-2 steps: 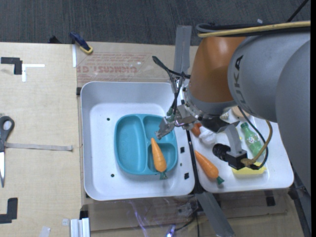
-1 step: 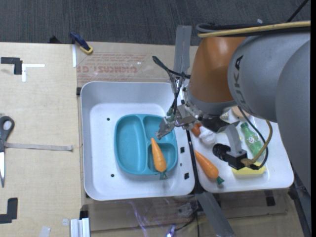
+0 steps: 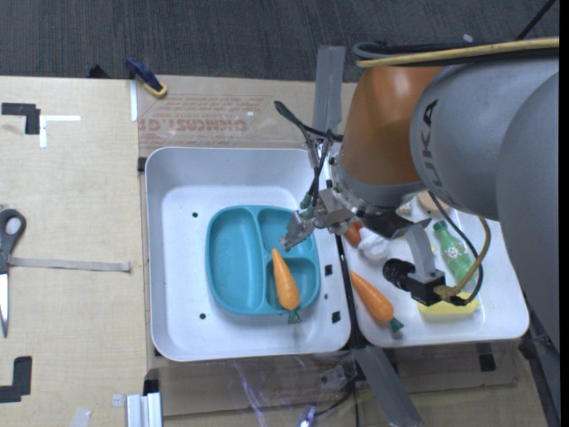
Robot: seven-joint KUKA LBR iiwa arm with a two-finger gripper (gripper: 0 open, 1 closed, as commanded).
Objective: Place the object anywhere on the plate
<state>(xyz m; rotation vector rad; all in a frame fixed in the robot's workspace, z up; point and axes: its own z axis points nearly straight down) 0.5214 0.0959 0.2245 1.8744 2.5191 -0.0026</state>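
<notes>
we can't tell the gripper [image 3: 298, 232] state, arm [image 3: 418, 123] hides it; smooth tapered carrot [image 3: 284, 279] lies in glossy teal plate [image 3: 233, 261].

Dark carpet floor [image 3: 178, 16] lies behind the pale wooden bench [image 3: 67, 203].

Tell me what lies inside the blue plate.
One carrot lies in the blue plate, in its lower right compartment, leafy end over the rim. The gripper covers part of the upper right compartment.
</notes>
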